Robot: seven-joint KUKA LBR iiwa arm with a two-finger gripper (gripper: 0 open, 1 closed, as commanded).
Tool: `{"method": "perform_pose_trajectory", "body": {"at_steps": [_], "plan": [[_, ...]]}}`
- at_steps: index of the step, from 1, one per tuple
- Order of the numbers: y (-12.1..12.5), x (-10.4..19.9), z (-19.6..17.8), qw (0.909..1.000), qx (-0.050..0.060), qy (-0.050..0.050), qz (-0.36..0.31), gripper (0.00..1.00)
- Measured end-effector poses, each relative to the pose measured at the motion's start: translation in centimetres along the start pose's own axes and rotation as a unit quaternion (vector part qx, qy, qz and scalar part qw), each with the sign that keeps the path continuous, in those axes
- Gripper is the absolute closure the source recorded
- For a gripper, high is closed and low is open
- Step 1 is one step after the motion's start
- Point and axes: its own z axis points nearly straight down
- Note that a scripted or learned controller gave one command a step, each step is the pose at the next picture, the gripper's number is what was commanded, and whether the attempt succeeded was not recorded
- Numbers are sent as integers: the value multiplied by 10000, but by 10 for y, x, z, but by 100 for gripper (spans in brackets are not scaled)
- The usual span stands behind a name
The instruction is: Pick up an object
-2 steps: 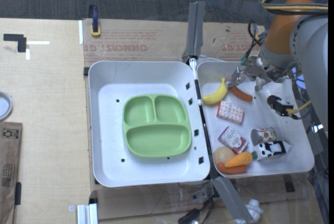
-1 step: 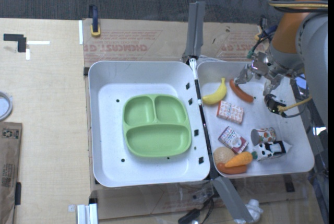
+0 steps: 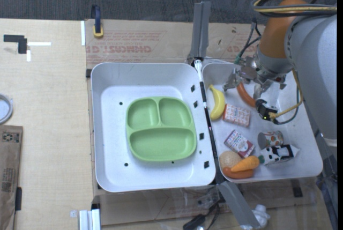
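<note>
The right bin (image 3: pixel 308 116) holds several small objects. My gripper (image 3: pixel 247 87) hangs low over the bin's far part, under the orange wrist band. Its fingers (image 3: pixel 233 82) are spread open. A red-orange sausage-shaped piece (image 3: pixel 245 95) lies on the bin floor between and just below the fingertips, and I cannot tell whether they touch it. A yellow banana (image 3: pixel 217 101) lies just left of the gripper, against the bin's left wall.
Nearer the front lie a pink-and-white packet (image 3: pixel 237 115), a red-and-white box (image 3: pixel 238 142), a grey can (image 3: pixel 269 139), a black-and-white cow toy (image 3: pixel 277 154), a carrot (image 3: pixel 244 165) and a pale round fruit (image 3: pixel 229 158). The left bin (image 3: pixel 107 116) holds a green divided plate (image 3: pixel 161 128).
</note>
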Motion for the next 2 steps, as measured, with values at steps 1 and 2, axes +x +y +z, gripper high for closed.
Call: {"method": "perform_pose_trajectory", "body": {"at_steps": [1,2], "plan": [[0,-1,-10,10000,-2,-12,-12,100],[-7,45,-133,9984,2,-5,-566,100]]}}
